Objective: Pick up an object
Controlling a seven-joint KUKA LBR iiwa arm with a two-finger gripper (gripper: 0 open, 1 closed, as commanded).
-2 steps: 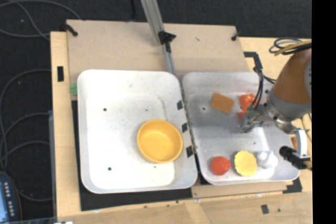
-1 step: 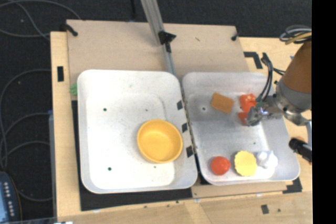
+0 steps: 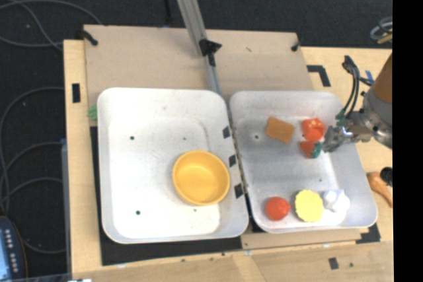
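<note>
Gripper (image 3: 328, 139): stood over the right bin (image 3: 261, 105), near its right wall; grip state could not be told. Just beside its tip lay a red object (image 3: 312, 129). Orange block (image 3: 280, 129) to the left. Red ball (image 3: 277, 208), yellow disc (image 3: 308, 205), white piece (image 3: 336, 200) along the near edge. Left bin (image 3: 132, 115): yellow bowl (image 3: 201, 177).

You've got just the one fixed camera, mounted above the counter (image 3: 264, 63), looking down at a slant, far enough back to catch both white bins, left bin (image 3: 119, 142) and right bin (image 3: 350, 181), arm (image 3: 380, 102) coming in from your right
</note>
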